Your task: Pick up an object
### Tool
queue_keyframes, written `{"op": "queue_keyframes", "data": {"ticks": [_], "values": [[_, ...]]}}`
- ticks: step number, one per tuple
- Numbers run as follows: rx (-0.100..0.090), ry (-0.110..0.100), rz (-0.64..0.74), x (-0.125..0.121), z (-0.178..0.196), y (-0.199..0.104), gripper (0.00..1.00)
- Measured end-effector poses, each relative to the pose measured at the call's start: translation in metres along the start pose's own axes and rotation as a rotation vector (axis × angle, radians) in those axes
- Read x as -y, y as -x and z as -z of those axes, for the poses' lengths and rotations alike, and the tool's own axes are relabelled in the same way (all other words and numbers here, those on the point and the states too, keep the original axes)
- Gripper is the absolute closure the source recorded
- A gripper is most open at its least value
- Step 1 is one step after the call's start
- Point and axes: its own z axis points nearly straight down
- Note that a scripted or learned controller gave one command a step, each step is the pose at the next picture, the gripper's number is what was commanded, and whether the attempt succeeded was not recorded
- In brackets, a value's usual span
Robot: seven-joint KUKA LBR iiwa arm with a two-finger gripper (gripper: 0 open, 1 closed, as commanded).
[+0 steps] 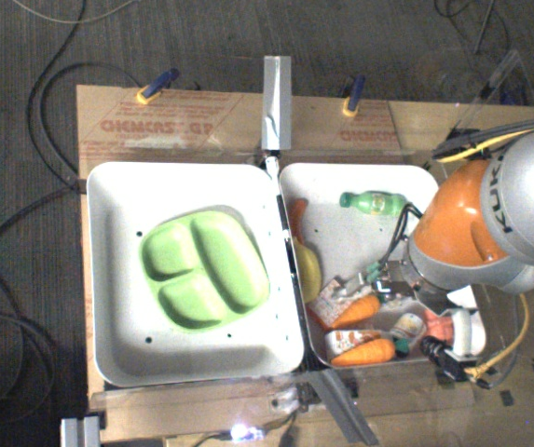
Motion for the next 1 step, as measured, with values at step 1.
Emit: {"op": "queue_keyframes", "data": {"ticks": [1], "values": [[0.001, 0.017, 0.001, -0.0061, 0.0135, -0.001, 1.0]]}}
